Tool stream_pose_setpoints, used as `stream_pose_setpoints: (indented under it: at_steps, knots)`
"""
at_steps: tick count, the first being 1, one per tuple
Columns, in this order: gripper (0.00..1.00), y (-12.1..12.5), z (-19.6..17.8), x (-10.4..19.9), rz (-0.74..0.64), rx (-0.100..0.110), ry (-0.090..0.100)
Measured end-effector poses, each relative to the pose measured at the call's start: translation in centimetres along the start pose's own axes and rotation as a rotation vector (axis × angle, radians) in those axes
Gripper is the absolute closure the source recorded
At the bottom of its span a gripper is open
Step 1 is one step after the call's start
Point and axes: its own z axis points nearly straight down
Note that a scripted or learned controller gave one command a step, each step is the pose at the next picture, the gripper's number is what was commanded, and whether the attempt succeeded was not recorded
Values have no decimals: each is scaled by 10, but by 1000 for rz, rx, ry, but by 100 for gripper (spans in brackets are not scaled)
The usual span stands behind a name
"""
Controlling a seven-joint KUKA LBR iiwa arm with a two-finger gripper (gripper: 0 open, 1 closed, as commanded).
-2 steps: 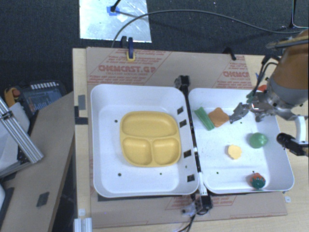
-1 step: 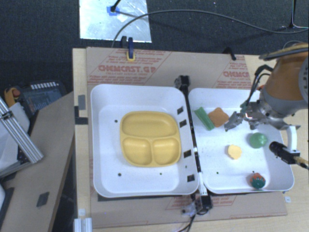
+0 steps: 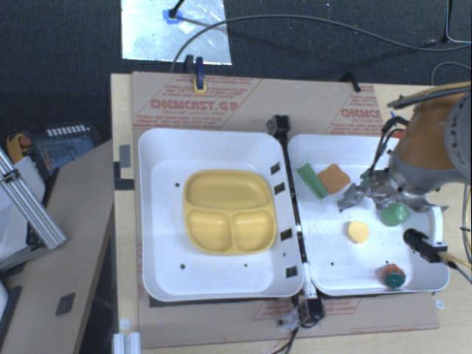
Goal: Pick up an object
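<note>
Camera view has the arm (image 3: 435,142) reaching in from the bench's right edge, its hand (image 3: 354,196) low over the right bin (image 3: 324,282). Whether that hand is wide or narrow, I cannot tell. Just beside it sit an orange piece (image 3: 335,178) and a green stick (image 3: 311,181), near the bin's far-left corner. A yellow round piece (image 3: 358,232) lies mid-bin, a green ball (image 3: 394,214) close under the wrist, and a red-and-green object (image 3: 393,276) at the near edge. Over in the left bin (image 3: 158,271), a yellow divided tray (image 3: 229,210) sits centred.
</note>
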Motion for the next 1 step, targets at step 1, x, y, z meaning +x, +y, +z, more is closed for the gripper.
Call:
stream_pose_setpoints:
  at_steps: [1]
  knots:
    - [0,0,33,0,0,0,0]
